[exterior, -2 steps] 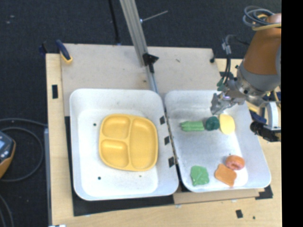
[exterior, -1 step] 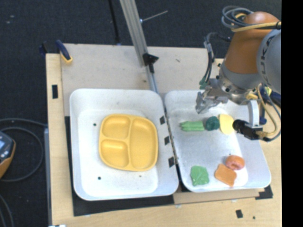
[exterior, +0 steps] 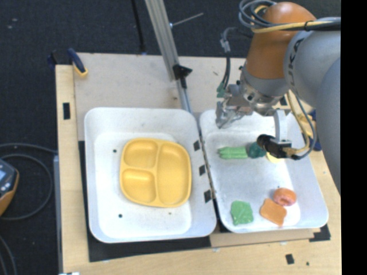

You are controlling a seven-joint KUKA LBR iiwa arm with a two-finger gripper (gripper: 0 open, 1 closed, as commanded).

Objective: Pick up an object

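Note:
My gripper [exterior: 228,117] hangs over the far left corner of the right bin [exterior: 307,179], with nothing visible between its fingers. Below it, a green elongated object [exterior: 238,152] lies in the middle of that bin, a darker green end pointing right. At the bin's near edge sit a small green piece [exterior: 241,212], an orange block [exterior: 273,211] and a pink-orange round piece [exterior: 284,197].
The left bin [exterior: 103,211] holds a yellow divided plate [exterior: 155,172]. A metal pole [exterior: 165,39] rises from the bench behind the bins. The grey arm with its orange band [exterior: 275,44] fills the upper right.

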